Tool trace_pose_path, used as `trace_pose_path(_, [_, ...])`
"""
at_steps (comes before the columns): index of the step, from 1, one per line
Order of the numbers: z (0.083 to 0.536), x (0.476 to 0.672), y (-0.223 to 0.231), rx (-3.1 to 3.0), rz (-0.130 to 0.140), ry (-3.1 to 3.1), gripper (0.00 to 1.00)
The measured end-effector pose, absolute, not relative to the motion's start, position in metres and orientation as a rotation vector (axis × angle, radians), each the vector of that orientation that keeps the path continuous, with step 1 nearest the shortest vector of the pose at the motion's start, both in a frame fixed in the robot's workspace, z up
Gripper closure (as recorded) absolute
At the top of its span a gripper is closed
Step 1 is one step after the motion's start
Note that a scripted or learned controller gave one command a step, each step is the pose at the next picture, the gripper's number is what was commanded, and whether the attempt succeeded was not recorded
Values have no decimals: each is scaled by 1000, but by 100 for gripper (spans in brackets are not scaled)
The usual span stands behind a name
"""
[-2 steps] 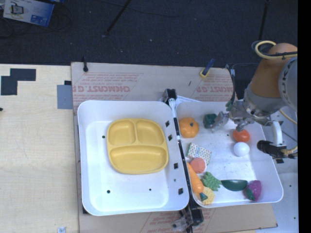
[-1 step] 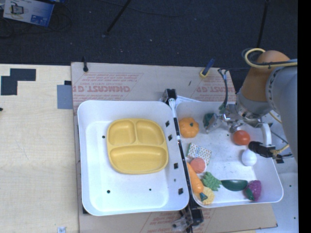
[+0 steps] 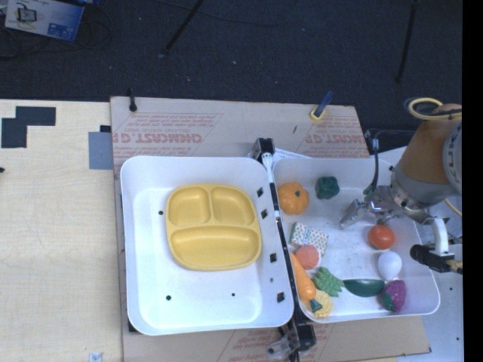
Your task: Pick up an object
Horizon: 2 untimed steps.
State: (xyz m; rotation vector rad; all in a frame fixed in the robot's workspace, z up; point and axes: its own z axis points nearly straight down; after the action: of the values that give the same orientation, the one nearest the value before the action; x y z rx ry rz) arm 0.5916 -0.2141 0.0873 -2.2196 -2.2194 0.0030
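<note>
My gripper (image 3: 358,213) hangs low over the middle of the right bin (image 3: 430,304), its silver fingers spread open with nothing between them. A red tomato (image 3: 381,237) lies just to its lower right and a dark green toy (image 3: 327,187) just to its upper left. An orange (image 3: 293,198) sits at the bin's left wall. Toward the front lie a white egg (image 3: 389,265), purple grapes (image 3: 392,296), a dark green pepper (image 3: 364,286), a carrot (image 3: 303,277), a pink piece (image 3: 307,256) and a speckled packet (image 3: 309,237).
The left bin (image 3: 143,277) holds a yellow divided plate (image 3: 213,226). A leafy green toy (image 3: 327,280) and a yellow corn piece (image 3: 321,305) crowd the right bin's front left corner. The grey arm (image 3: 426,164) reaches in from the right above that bin's far edge.
</note>
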Motion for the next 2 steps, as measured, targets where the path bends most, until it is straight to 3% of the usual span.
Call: trace_pose_path(2, [89,513,-200,-2221,-2,-2220,0])
